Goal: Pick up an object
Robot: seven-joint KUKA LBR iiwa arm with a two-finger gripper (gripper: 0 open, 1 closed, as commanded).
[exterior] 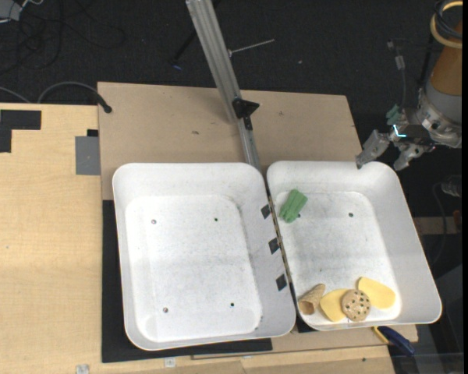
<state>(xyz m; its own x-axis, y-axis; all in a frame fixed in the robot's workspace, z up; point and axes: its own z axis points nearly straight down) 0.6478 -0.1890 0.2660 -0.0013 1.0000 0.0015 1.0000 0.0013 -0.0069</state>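
The gripper [386, 153] is hovering just past the far right corner of the right bin [412, 232], with its 2 fingers spread apart and nothing between them, so it is carrying no load; I judge the arm is waiting outside the rim, where it is leaving the bin's contents clear to the overhead camera before a pick is chosen. Inside the right bin, a green block [293, 206] is lying near the left wall toward the far end, well apart from everything else, which is making it the easier target since open fingers could close around it without crowding. At the near end of the right bin, 4 small pieces are sitting bunched against the near rim: a tan cone-shaped piece [311, 296], a yellow piece [332, 305], a brown round piece with holes [357, 305] resting partly on it, and a yellow flat piece [377, 292] touching them on the right. That cluster is likely to be awkward, because neighbours are pressing close. The left bin [132, 209] is sitting directly beside the right bin's left wall.
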